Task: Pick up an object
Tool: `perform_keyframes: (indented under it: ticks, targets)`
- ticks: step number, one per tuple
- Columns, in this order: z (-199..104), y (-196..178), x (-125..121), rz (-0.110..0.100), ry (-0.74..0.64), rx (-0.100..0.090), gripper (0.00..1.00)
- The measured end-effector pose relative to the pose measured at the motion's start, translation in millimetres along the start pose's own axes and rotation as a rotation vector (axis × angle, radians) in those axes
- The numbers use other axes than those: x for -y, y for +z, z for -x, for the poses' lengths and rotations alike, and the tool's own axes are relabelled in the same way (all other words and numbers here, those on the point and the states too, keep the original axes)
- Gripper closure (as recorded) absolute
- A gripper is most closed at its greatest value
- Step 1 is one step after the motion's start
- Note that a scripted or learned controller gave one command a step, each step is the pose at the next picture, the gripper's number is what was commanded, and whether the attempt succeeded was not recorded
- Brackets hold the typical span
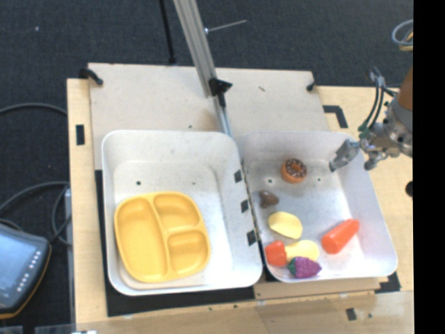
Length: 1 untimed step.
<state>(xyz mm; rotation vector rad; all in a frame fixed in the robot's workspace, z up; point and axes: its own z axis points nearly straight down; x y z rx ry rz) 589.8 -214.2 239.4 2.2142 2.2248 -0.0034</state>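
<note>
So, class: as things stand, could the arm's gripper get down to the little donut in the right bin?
Probably yes. The donut lies alone on bare bin floor, apart from the brown piece below it, and the gripper hangs above the right bin's upper right rim with nothing between them.

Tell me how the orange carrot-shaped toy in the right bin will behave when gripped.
The orange carrot-shaped toy looks like smooth, rigid plastic, so probably light and slippery. Its tapered, rounded body may roll or squirt out when pinched. It lies apart from its neighbours, leaving room for fingers.
</note>
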Motion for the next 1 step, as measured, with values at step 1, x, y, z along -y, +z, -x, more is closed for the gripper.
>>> perform_keyframes:
  ticks: [1]
  targets:
    - [-98.2, -131.0, -62.4, 0.012, -0.004, -0.002, 0.0]
